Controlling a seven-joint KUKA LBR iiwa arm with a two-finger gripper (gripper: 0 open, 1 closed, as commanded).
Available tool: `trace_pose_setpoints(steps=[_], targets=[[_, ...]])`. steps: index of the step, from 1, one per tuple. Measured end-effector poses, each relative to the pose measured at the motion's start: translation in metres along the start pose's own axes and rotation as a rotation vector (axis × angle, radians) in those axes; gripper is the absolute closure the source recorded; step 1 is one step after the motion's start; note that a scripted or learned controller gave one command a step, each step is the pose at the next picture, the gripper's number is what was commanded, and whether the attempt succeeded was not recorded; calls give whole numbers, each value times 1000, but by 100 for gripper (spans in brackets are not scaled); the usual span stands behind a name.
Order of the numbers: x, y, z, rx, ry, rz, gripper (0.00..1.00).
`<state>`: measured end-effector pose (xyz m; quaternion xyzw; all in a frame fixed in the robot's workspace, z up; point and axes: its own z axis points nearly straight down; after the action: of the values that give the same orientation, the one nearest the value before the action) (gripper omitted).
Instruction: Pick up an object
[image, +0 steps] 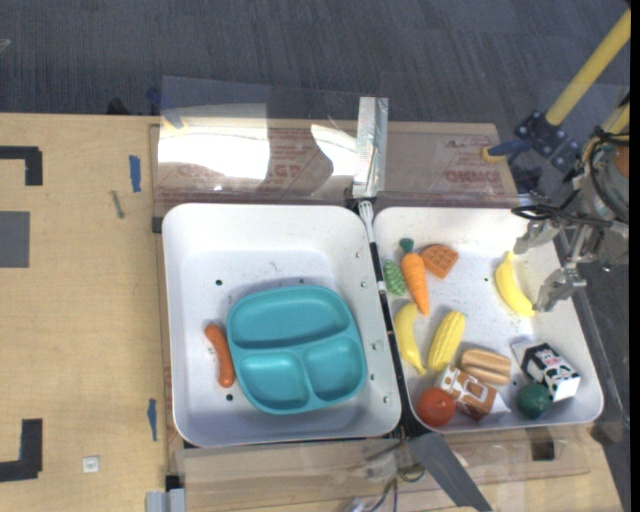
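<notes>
At the right edge of the right bin (590, 385), the gripper (553, 268) hangs over the rim on the far-right side, the two fingers spread apart with nothing between them; the upper finger (528, 238) and lower finger (552, 290) both sit just right of a yellow banana (513, 285), near it, contact not resolvable. The banana lies curved along the bin's right portion, with bare white floor to its left as far as the carrot (415, 282); that strip is the widest open room in this bin. A waffle piece (439, 261) lies just right of the carrot's top; a green item (394, 278) sits against the left wall beside the carrot. A second banana (408, 337) and a corn cob (446, 338) lie side by side at centre-left; below them a hot dog bun (486, 365), a brown-and-white block (468, 390) and a tomato (437, 406) crowd the near edge. At the near-right corner a black-and-white carton (551, 368) touches a dark green ball (533, 400). The left bin (190, 240) holds a teal divided tray (296, 347) at centre-front; an orange sausage (221, 354) lies just beside the tray's left edge, toward the bin's left wall; the far half of that bin floor is bare. A clear plastic sheet (260, 150) stands behind the bins.
</notes>
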<state>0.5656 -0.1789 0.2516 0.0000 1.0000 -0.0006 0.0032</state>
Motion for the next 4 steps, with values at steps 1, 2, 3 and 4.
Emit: trace_pose_setpoints(steps=[1,2,3,4], targets=[[32,-19,152,3,-7,-16,0],[-52,-9,156,3,-16,115,0],[-39,37,156,1,-14,295,0],[-87,84,144,-2,-3,373,0]])
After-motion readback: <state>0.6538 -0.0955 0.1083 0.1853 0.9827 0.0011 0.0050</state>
